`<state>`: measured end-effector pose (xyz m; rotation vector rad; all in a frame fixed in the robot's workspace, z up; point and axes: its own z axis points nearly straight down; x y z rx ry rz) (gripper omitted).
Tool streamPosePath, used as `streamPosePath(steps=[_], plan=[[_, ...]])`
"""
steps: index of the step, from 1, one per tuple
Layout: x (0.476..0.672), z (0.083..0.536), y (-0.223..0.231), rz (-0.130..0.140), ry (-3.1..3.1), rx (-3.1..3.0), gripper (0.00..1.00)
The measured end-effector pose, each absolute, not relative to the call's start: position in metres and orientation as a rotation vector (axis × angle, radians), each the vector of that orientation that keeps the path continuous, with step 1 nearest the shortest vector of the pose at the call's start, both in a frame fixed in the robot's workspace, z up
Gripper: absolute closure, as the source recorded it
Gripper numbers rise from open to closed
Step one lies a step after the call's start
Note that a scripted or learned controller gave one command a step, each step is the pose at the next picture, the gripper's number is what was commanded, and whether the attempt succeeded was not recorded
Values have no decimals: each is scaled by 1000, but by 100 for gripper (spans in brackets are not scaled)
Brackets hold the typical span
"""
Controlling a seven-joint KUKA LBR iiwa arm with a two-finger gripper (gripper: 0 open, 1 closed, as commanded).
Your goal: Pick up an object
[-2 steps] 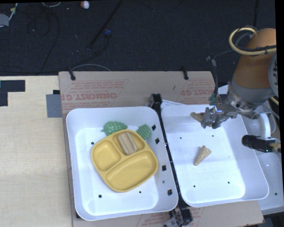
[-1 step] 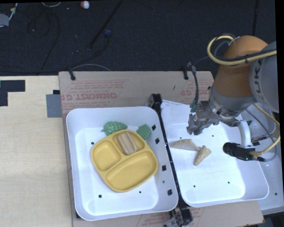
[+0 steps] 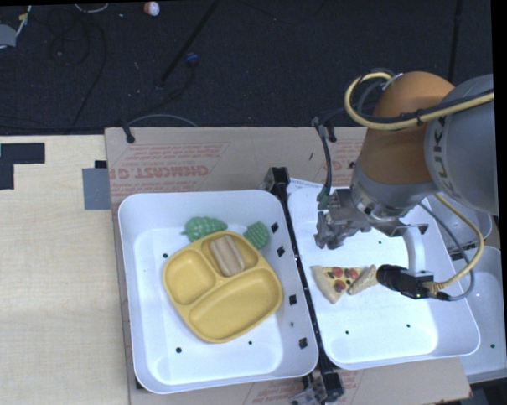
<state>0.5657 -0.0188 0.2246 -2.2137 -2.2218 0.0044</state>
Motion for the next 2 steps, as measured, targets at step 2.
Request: streamPosePath(steps=[2], plan=[[546, 212, 81, 5, -2223, -2213, 100]])
